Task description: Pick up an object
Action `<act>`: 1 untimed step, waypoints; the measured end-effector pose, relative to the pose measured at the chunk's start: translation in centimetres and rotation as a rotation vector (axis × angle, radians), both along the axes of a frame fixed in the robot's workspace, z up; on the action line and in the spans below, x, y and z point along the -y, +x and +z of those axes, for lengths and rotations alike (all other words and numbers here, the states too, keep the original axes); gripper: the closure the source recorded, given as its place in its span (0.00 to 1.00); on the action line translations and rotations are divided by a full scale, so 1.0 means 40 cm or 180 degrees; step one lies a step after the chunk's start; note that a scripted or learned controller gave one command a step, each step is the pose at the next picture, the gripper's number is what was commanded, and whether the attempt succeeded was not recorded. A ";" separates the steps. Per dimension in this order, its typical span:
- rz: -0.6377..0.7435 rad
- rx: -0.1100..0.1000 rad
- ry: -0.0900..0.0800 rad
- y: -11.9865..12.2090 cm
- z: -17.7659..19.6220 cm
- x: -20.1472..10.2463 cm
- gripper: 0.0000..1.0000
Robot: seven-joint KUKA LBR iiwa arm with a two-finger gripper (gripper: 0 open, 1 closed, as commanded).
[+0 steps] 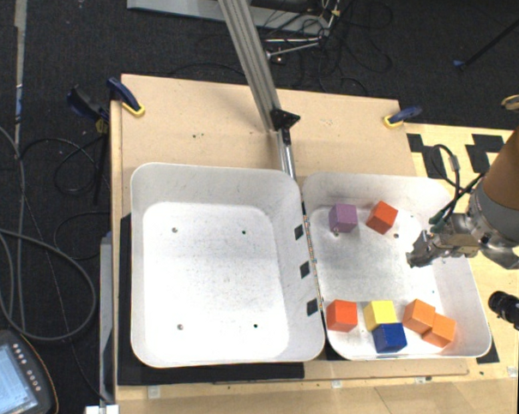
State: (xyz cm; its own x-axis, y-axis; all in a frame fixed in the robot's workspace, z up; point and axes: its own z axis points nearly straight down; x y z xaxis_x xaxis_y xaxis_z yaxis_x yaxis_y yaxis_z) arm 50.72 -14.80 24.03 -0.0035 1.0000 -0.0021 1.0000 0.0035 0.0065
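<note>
The arm comes in from the right, most of it cut off by the frame edge, with just a slice of the orange band showing. The gripper hangs over the right bin, near its right wall, a dark cluster that's hard to read. No block is visible between its tips, and whether it is spread or closed can't be told from this angle.

Blocks all sit in that right bin. Up top, a purple cube with an orange-red cube just beside it. Along the near wall: a red-orange cube, a yellow cube touching a blue cube, and two orange blocks pressed together in the corner, their shared edge difficult to separate.

The left bin lies alongside, rims touching.
</note>
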 end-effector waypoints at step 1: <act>0.0013 -0.0018 0.0009 0.016 -0.020 -0.120 1.00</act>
